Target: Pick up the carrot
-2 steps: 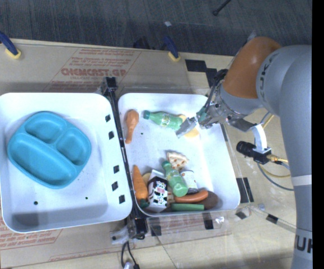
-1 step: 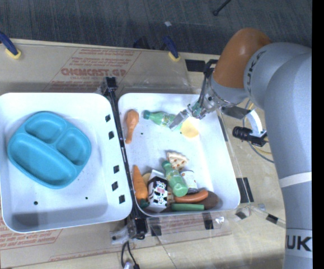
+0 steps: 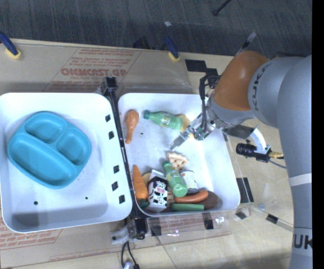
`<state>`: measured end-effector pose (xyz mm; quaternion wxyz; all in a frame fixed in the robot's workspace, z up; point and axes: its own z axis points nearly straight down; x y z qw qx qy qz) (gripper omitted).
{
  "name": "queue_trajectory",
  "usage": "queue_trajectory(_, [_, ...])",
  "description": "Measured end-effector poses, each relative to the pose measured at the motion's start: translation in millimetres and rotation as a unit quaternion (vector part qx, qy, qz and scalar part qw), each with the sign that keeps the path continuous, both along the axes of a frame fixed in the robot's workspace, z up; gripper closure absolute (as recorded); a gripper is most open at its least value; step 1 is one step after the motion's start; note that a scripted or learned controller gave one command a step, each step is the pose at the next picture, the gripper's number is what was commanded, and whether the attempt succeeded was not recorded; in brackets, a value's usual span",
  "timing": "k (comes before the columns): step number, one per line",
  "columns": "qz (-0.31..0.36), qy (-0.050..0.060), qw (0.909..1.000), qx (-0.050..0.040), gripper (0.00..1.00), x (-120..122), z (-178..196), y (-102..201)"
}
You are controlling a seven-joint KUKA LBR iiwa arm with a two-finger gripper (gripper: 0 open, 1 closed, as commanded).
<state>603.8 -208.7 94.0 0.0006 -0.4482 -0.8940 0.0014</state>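
The pincer hangs over the middle of the right bin, reaching in from the arm on the right; whether it is parted or closed cannot be told from this slant, and nothing shows clearly gripped in it. Its tip points down-left, just above a slice of pizza toy.

There are two carrots in the right bin. One carrot lies near the upper left corner, close beside the divider between the bins, well apart from the pincer. A second carrot lies lower down along the same left wall, touching the pile of toys at the bottom.

A green bottle lies on its side near the top of the bin, between the upper carrot and the pincer. The bottom pile includes a black-and-white cow-patterned carton, another green bottle and a sausage.

The left bin holds a blue divided plate. Both bins sit on the tabletop.
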Motion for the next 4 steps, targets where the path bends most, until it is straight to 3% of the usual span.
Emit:
queue_trajectory(1, [0.005,-0.001,1.0,-0.0018,1.0,2,13,0])
queue_trajectory(2, [-0.042,-0.004,0.9991,0.0006,1.0,48,80,68])
queue_trajectory(3, [-0.045,0.0,0.999,-0.0004,0.0,45,76,64])
queue_trajectory(4, [-0.108,-0.005,0.9941,-0.0056,0.0,56,5,97])
